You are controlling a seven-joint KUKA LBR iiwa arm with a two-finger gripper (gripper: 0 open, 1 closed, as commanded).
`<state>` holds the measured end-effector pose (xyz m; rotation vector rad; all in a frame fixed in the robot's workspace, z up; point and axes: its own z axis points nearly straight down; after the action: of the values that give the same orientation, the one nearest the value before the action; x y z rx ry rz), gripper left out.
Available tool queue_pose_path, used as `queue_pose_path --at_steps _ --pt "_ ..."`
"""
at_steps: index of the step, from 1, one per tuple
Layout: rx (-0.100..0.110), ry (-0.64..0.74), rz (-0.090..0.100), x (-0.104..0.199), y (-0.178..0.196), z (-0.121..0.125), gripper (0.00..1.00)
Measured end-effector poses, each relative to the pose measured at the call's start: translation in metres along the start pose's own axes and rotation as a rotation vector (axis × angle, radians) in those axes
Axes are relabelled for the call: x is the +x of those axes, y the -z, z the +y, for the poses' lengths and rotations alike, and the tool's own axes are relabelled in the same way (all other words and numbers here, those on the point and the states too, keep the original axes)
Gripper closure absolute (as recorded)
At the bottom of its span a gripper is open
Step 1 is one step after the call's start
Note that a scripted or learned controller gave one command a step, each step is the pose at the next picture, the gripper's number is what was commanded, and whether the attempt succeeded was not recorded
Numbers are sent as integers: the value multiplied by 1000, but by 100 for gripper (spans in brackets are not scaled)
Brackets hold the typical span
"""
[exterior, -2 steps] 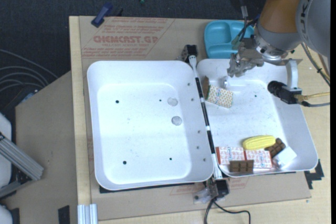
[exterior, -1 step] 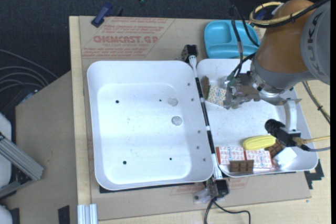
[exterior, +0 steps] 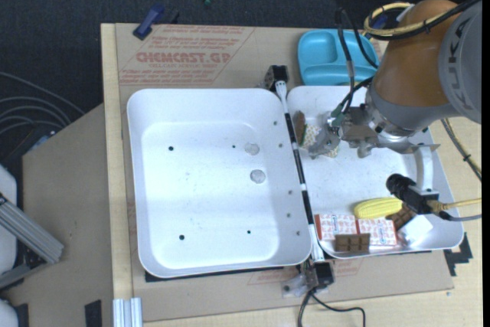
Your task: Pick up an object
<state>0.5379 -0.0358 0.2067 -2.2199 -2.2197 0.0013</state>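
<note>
**Approach step of a pick, seen from above.** The arm [exterior: 417, 61] reaches over the right bin [exterior: 438, 165] and carries the end effector [exterior: 346, 135] low near that bin's far-left corner. It stands just beside a speckled lump [exterior: 320, 143], which lies close to the bin's left wall, and nothing can be seen held in it. Whether the end effector is spread or pressed together cannot be told from this view, nor whether it touches the lump.

A small brown piece [exterior: 298, 123] lies against the left wall, just beyond the lump. Along the bin's near edge lie a yellow cob [exterior: 379, 207], a red-and-white box [exterior: 356, 226] and a brown slab [exterior: 352, 243], all well apart from the end effector. The left bin [exterior: 153, 119] holds no candidate. A blue tray [exterior: 325, 57] sits on the desk [exterior: 191, 50] behind the right bin.

*Judgement:* the lump is the likely target and the grasp is not yet made. The next move calls for centring over the lump, closing on it clear of the bin wall and the brown piece, then lifting straight up. The lump's uneven shape may let it slip.
</note>
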Motion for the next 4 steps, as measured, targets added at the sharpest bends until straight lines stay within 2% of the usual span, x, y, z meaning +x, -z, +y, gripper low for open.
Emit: queue_pose_path --at_steps 1,2,3,4 --pt "-1 0 0 0 10 0 100" --pt "-2 -1 -2 -73 -34 63 100" --pt "-3 -1 -2 -72 -33 63 0" --pt "1 1 1 -9 -22 29 0"
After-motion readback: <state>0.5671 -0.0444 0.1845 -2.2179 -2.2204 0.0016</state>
